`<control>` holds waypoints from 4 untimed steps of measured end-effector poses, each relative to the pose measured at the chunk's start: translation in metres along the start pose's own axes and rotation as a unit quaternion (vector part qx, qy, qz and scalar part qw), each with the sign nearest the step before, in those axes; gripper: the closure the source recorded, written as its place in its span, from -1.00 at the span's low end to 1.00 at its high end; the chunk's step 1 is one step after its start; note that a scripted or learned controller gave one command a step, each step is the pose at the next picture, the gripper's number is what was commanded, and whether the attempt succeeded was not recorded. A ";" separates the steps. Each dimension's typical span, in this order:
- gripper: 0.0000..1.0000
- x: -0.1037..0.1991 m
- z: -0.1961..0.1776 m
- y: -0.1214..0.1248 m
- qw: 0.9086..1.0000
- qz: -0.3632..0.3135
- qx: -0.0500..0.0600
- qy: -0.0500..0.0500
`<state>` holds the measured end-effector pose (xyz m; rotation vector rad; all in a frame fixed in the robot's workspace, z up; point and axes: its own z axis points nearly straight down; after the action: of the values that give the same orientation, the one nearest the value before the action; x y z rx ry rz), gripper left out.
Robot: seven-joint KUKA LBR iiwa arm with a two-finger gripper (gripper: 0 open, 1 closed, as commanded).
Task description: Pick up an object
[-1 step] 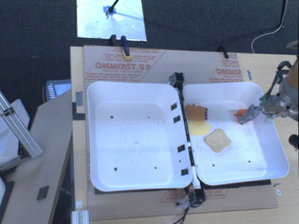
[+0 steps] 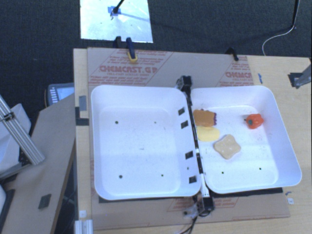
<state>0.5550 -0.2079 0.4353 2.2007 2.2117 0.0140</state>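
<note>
Several small objects lie in the right bin [image 2: 273, 172]. An orange-brown block with a purple edge [image 2: 204, 117] sits close to the bin's left wall. Just below it, touching it, lies a flat yellow piece [image 2: 208, 134]. A beige, toast-shaped piece [image 2: 227, 146] rests a little lower and to the right. A small red-orange object with a dark spot [image 2: 253, 121] lies apart from the others towards the bin's right side.
The left bin [image 2: 141, 140] adjoins the right one along a clipped middle seam [image 2: 192, 140]. A grey part [image 2: 302, 77] pokes in at the right edge above the bench. A shiny plate [image 2: 116, 13] lies on the floor behind, and a metal rail [image 2: 19, 135] stands at the left.
</note>
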 end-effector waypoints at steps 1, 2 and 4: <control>1.00 0.001 -0.001 0.000 1.000 -0.003 0.006 0.002; 1.00 0.097 -0.078 0.003 1.000 -0.005 0.005 0.005; 1.00 0.232 -0.042 0.106 1.000 -0.003 0.009 0.005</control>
<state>0.6592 0.0251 0.4772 2.2084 2.2334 0.0047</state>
